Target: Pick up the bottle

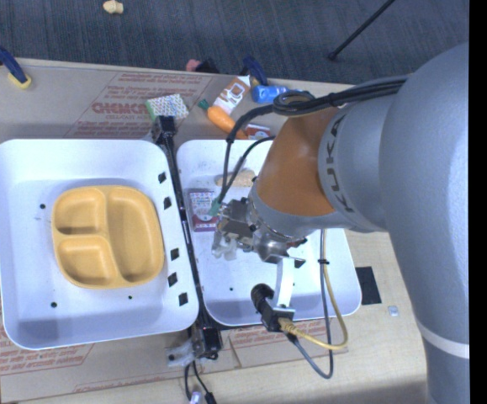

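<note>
White and orange, the bottle (pixel 229 101) lies on its side on the counter (pixel 100 108) just above the upper rim of the right bin (pixel 344 297), in the upper middle of the frame, outside both bins. We see the claw (pixel 226 241) low over that bin's middle, well apart from the bottle; we cannot tell its opening or whether it holds anything. Left of it, a yellow divided tray (pixel 107 236) rests in the left bin (pixel 24 310).

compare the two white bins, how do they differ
The left bin holds a yellow divided tray; the right bin has the arm and its tool over it. The left bin looks wider. Both are shallow, white and sit side by side.
</note>
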{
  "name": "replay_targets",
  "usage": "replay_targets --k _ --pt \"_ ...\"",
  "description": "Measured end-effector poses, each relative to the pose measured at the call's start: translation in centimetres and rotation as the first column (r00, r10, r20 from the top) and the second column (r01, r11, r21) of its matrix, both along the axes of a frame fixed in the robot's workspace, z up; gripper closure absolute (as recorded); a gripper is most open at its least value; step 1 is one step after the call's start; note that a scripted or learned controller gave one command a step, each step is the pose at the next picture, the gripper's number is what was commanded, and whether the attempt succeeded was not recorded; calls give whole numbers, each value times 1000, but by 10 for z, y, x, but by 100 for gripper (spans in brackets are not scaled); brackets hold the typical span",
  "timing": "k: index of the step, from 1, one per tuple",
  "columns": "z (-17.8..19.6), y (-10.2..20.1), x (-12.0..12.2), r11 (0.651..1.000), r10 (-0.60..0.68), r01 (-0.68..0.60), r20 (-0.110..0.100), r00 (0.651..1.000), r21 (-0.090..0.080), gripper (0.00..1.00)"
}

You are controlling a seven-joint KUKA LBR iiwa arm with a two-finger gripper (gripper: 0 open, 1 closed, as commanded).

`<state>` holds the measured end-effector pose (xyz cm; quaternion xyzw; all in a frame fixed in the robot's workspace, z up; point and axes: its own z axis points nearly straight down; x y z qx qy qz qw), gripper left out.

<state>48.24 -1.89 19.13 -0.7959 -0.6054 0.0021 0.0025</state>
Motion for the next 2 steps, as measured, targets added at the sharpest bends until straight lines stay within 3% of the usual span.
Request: replay_targets --k 1,2 --pt "104 -26 -6 943 332 -332 5 943 -1 100" --pt "11 -3 -7 786 618 -618 2 786 2 100"
